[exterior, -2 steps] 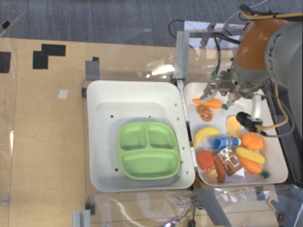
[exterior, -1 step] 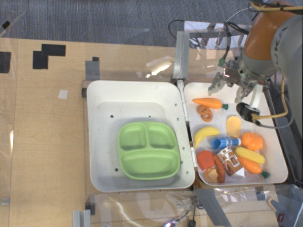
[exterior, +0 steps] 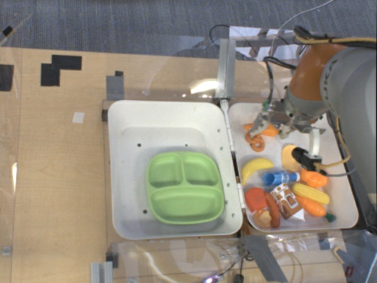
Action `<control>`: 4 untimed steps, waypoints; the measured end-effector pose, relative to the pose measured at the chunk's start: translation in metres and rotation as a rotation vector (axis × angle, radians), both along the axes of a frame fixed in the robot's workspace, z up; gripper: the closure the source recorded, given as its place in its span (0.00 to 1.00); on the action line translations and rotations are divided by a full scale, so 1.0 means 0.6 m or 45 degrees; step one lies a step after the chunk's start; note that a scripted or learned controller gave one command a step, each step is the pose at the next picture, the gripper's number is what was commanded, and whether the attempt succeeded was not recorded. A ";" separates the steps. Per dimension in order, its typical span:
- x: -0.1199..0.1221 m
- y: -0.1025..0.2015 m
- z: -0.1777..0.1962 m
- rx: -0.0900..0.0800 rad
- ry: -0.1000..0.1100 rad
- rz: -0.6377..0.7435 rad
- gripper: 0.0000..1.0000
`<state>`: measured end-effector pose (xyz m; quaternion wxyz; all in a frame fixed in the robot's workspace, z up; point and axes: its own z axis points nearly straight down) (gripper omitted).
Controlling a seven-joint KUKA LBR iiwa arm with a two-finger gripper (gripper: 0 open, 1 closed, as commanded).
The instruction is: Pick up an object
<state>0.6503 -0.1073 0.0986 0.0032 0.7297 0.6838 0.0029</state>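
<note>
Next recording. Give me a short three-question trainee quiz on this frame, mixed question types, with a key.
1. True or false: the green divided plate lies in the right bin.
2. Which bin holds the toy foods? A) left bin B) right bin
3. Fill in: the blue bottle lies just right of the yellow ___.

Key: 1 false, it lies in the left bin. 2 B. 3 banana.

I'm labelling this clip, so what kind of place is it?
Probably a robotics lab bench for pick tests: a grey arm reaching over two white bins, toy food in one, a green tray in the other.
</note>
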 end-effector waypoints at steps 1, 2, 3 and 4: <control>0.002 0.002 0.020 0.002 -0.003 0.004 1.00; 0.002 0.001 0.020 0.000 -0.004 0.003 0.00; 0.027 0.024 -0.017 -0.005 0.023 0.038 0.00; 0.033 0.116 0.148 0.003 0.003 -0.172 0.00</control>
